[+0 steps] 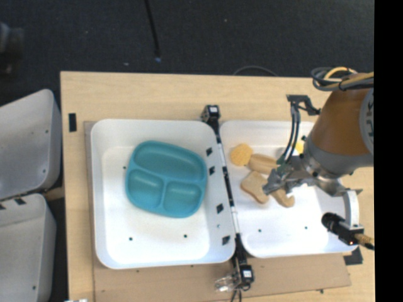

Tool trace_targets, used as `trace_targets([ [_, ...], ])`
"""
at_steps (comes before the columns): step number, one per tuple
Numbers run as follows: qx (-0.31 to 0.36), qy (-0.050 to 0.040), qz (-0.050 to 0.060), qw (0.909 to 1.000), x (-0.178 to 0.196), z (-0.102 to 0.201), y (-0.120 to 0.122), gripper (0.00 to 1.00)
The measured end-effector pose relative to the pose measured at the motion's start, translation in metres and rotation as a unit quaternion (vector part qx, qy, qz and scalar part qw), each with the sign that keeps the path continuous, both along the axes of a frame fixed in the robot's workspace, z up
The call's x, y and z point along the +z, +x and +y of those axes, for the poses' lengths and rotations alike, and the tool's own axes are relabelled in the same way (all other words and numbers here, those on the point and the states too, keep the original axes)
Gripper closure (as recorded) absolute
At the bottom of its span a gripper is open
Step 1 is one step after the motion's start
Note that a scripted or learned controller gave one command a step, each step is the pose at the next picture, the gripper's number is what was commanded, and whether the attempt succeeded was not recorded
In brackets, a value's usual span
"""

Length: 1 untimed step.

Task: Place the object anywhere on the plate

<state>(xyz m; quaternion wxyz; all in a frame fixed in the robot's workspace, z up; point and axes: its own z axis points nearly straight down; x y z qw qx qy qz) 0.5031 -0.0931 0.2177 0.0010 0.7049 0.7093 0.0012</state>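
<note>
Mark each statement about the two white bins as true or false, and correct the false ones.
1. The teal plate lies in the left bin. True.
2. The plate has three compartments. True.
3. A tan piece sits on the plate. False: the tan pieces lie in the right bin.
4. The pincer hangs over the left bin. False: it is over the right bin, at the tan pieces.
5. The round yellow piece lies near the divider. True.
</note>
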Motion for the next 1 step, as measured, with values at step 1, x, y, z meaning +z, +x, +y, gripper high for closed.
trace_targets([
  [1,0.0,0.0002,0.001,1.0,0.0125,0.0438,0.0204,1.0],
])
